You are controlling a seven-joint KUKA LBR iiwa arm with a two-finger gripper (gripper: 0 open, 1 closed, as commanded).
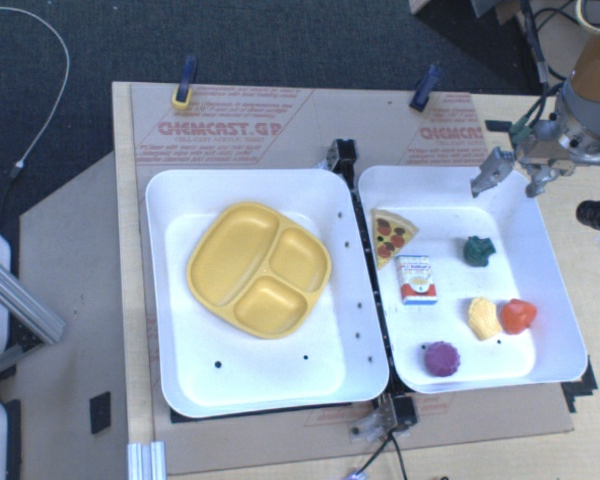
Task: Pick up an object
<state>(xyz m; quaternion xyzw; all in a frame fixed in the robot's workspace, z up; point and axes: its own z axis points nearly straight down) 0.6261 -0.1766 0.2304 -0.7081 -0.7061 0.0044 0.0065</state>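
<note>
The right bin (540, 368) holds several small items: a pizza slice (390, 234), a small milk carton (416, 279), a green broccoli piece (478, 250), a yellow corn piece (483, 318), a red-orange piece (518, 315) and a purple grape bunch (441, 358). My gripper (512, 176) hangs over the bin's far right corner, above and behind the broccoli. Its two fingers are spread apart with nothing between them.
The left bin (180, 368) holds a yellow divided plate (259, 268). A black hinge strip runs between the bins. Blue clamps (185, 76) (425, 88) pin the cardboard sheet at the back edge. Cables and the arm's body crowd the upper right.
</note>
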